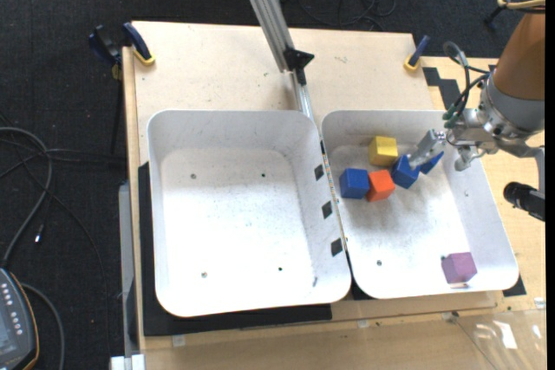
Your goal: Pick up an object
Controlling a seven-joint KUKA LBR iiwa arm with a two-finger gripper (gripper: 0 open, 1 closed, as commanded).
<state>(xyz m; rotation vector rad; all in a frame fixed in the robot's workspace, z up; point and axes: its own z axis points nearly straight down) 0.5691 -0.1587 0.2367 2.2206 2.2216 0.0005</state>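
Tool at a blue block in the right bin, grasp under way.

The grey 2-finger tool (pixel 425 156) sits low in the right white plastic bin (pixel 490 225), its fingers pinching a small blue cube (pixel 405 172) beside the orange cube (pixel 381 185), the yellow cube (pixel 383 150) and a second blue cube (pixel 354 183). The grip looks shallow; the next move calls for a straight, slow lift clear of these neighbours.

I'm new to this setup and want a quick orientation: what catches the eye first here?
A cluster of bright blocks in the right bin: a yellow cube, an orange cube and a blue cube beside it. The end effector reaches in from the right, at a second blue block. A purple cube sits alone near that bin's front corner.
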